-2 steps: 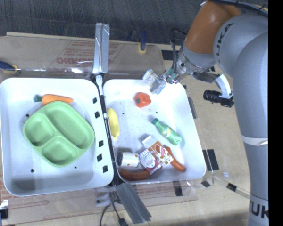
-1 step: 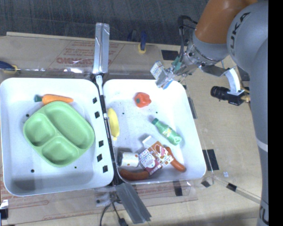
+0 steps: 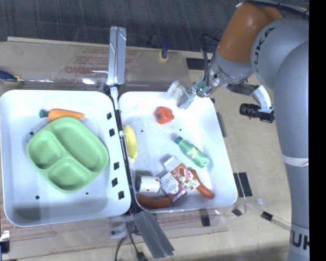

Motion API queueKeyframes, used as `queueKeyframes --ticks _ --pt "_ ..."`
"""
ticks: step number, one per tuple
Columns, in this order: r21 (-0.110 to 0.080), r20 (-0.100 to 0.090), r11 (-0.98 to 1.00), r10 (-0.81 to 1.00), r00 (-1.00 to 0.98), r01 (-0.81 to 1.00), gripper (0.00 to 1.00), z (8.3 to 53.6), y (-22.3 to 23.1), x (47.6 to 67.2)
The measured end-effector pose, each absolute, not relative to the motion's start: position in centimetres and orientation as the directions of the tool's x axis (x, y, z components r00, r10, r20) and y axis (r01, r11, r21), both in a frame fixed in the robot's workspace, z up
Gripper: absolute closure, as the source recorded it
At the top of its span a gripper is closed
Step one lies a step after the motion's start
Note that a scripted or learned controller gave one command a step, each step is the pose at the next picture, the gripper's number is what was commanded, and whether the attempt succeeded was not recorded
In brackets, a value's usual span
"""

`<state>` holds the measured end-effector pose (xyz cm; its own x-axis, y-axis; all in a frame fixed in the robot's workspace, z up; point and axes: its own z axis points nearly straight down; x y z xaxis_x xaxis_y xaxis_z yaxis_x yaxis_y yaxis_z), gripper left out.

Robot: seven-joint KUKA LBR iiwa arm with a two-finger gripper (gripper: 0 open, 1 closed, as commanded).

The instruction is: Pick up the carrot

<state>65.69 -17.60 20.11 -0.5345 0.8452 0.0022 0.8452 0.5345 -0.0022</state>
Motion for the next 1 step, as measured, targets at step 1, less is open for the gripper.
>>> queueKeyframes --ticks 1 --pt "-0.004 0.002 0.283 0.959 -0.283 0.959 1.00 18.56 -14.15 65.68"
